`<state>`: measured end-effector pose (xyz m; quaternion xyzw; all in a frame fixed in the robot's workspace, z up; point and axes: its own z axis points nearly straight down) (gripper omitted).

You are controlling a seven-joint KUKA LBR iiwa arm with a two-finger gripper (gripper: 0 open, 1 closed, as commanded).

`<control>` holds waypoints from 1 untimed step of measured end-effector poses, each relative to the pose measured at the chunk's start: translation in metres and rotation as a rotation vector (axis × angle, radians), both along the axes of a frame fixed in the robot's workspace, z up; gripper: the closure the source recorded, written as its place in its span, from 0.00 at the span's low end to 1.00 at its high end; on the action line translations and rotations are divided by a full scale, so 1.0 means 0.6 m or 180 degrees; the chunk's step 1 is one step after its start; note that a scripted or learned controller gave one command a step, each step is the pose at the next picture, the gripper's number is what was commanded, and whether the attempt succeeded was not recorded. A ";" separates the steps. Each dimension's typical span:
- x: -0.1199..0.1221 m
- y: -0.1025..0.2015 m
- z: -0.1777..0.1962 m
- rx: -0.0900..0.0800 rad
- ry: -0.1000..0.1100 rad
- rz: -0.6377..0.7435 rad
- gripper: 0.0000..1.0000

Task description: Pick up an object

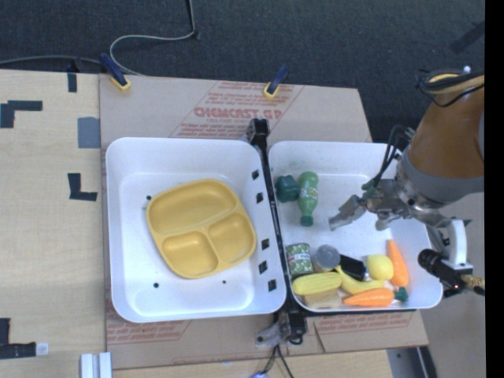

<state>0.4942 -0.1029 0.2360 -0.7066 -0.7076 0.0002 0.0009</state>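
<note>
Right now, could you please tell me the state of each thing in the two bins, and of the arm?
Yellow tray: flat in the left bin, compartments up.
Green bottle: lying on its side in the right bin.
Small can: upright, near the divider.
Corn: lying at the front wall.
Carrots: two, lying by the lemon.
Gripper: above the right bin, holding nothing.

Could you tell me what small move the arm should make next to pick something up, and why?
Probably a short reach toward the left of the picture and down, onto the green bottle. The gripper hangs over the right bin just beside that bottle, which lies apart from most of the toys, while the carrots and other toys crowd the bin's near edge, where a clean grasp looks harder.
</note>
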 end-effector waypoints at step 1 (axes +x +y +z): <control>0.098 0.028 -0.087 -0.0002 0.0002 0.0000 0.00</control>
